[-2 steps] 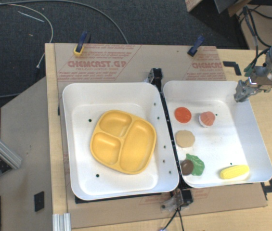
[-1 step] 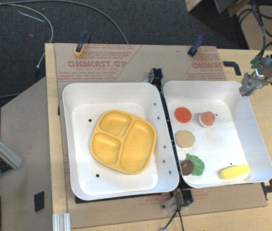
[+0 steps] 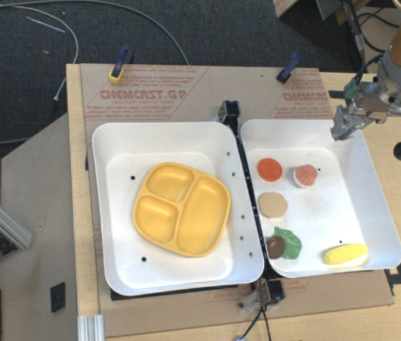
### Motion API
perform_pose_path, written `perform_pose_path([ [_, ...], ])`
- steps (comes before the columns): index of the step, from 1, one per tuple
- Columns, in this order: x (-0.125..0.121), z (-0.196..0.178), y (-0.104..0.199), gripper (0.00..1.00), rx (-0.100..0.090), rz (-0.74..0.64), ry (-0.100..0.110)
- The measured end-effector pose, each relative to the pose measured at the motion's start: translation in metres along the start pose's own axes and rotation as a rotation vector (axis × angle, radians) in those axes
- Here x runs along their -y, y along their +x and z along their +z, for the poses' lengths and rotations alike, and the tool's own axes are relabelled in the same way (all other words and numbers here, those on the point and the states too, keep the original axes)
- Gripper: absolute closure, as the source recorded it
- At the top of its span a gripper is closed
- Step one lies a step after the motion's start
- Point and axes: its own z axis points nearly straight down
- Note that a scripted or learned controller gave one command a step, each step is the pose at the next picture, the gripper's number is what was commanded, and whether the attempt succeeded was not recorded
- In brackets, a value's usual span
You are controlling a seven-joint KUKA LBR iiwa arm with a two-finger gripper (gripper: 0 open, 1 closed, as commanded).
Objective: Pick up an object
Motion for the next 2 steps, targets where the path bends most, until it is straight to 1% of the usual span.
perform_pose_path([
  [1,-0.004,0.010,0.064,1.00,-0.001,-0.002,0.003],
  [2,-0.001,0.015,0.128,1.00,-0.001,-0.002,0.003],
])
